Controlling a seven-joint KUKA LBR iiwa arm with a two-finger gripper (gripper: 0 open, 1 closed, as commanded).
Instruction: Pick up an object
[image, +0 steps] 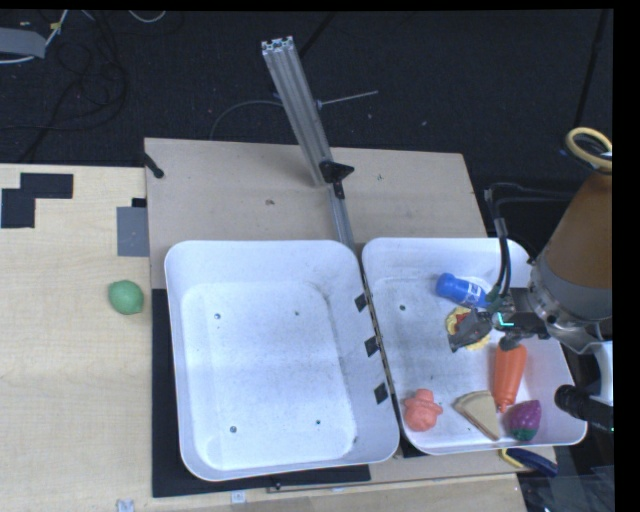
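On a pale tabletop (60, 350), the claw (480, 330) (grip state unclear) hovers over a yellow toy (460, 321), the orange carrot (508, 372) at five o'clock: probably light, stiff, slippery plastic, best pinched mid-body.

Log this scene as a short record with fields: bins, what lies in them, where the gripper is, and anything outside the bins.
left bin: bare white floor
right bin: blue bottle, carrot, pink toy, wedge of bread, purple toy, yellow thing partly under the gripper
gripper: low over the right bin, beside the carrot's top
outside the bins: green ball on the bench, at the left
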